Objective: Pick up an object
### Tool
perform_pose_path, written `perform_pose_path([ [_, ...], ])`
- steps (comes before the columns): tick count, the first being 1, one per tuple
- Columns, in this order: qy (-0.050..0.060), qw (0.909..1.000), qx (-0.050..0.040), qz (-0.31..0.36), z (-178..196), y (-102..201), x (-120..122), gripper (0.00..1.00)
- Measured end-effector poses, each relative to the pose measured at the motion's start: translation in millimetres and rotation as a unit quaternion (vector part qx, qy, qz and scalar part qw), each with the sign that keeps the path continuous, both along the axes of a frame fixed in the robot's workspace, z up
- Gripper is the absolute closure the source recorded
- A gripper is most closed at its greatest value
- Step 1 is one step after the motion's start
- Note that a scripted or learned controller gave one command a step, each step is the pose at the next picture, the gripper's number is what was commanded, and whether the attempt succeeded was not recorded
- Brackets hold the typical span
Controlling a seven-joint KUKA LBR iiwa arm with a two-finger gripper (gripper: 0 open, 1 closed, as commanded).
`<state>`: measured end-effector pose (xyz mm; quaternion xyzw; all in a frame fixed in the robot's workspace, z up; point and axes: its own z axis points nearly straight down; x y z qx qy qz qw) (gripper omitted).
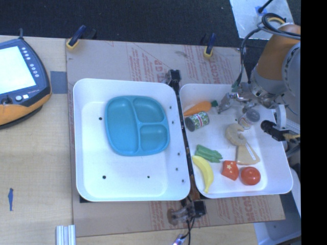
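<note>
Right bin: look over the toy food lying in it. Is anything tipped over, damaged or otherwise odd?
One thing stands out: the small green-labelled can lies on its side near the left wall of the right bin, just below the carrot. The banana, green beans and tomato lie loose but look undamaged.

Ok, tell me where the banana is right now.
In the camera view the banana lies in the right bin, near its front left corner, just below the green pods and left of the red piece.

Plate [137,125] in left bin [89,152]
</note>
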<state>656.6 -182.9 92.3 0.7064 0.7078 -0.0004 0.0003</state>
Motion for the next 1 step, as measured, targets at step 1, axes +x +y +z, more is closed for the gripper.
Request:
perform_pose_path([
  [1, -0.001, 1.0000, -0.0002, 0.000, 0.1, -17.9, 0.1, 0.00],
])
